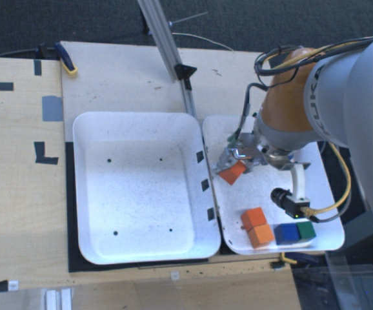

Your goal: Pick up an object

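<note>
The arm point(328, 102) runs out past the picture's edge at three o'clock, so its upper links and base are cut off. Its wrist covers much of the right bin point(332, 237), hiding the bin's far wall toward one o'clock and a good part of its floor. The gripper point(233, 162) is partly tucked under the wrist, and how its jaws sit around the orange block point(232, 172) is too small and cluttered to tell. The grey pole point(164, 34) is cut off at twelve o'clock. The worktop point(19, 192) runs off the picture at nine o'clock and six o'clock. The blue block point(287, 233) partly screens the green block point(306, 230) beside it.
</note>
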Motion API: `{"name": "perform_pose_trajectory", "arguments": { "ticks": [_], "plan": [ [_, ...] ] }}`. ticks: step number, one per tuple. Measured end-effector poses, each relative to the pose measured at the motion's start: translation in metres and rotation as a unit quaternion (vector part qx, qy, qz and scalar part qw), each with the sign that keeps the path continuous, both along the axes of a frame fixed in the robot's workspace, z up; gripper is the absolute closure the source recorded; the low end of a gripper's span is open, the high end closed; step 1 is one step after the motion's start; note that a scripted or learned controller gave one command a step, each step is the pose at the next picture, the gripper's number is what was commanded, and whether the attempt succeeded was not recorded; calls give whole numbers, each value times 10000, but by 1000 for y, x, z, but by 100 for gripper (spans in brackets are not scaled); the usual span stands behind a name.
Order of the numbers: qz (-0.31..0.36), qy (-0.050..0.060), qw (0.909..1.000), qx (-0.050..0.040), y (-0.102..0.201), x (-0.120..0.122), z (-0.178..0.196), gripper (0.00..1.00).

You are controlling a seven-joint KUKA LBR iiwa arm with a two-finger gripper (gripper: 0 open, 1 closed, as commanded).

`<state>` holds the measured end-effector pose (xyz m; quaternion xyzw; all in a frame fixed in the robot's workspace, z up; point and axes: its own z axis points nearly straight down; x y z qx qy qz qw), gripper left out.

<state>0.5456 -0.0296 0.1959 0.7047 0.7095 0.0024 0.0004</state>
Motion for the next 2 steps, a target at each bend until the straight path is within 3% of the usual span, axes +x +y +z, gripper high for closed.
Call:
{"name": "perform_pose_trajectory", "arguments": {
  "ticks": [1, 2],
  "plan": [
    [-1, 39, 10000, -5, 50, -7, -5, 100],
    [-24, 39, 10000, -17, 59, -10, -5, 100]
  ]
}}
